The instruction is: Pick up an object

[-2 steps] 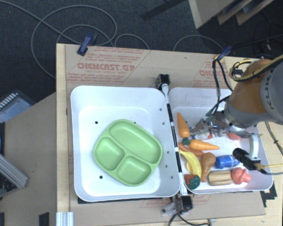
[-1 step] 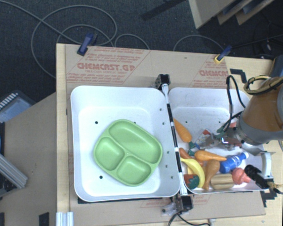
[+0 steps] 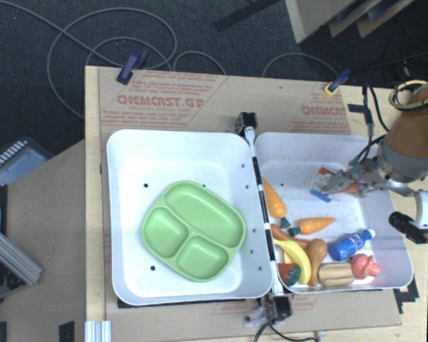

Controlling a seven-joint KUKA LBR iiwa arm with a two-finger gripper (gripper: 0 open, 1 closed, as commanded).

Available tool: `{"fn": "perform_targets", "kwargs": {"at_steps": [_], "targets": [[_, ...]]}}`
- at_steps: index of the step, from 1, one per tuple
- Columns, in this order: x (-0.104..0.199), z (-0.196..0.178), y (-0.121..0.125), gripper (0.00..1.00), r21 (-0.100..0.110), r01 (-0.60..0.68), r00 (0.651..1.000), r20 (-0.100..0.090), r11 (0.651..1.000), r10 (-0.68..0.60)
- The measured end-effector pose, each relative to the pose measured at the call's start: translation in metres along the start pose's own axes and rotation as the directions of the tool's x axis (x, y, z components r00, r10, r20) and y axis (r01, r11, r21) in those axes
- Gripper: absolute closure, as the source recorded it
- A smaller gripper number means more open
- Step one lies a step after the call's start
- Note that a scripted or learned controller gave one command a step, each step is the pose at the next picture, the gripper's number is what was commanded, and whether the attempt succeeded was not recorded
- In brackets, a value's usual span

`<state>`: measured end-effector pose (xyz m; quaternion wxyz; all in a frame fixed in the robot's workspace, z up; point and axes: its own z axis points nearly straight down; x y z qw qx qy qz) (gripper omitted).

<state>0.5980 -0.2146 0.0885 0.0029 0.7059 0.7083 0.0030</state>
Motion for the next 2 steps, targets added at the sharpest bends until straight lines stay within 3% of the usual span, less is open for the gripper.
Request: {"fn": "perform_targets", "kwargs": {"at_steps": [1,2], "targets": [[0.02,0.0,0.06,0.0,0.0,-0.003,1.0,0.003,1.0,0.003],[0.02,-0.012,0.061,1.0,-0.005,-0.002,1.0,0.007,1.0,0.002]]}}
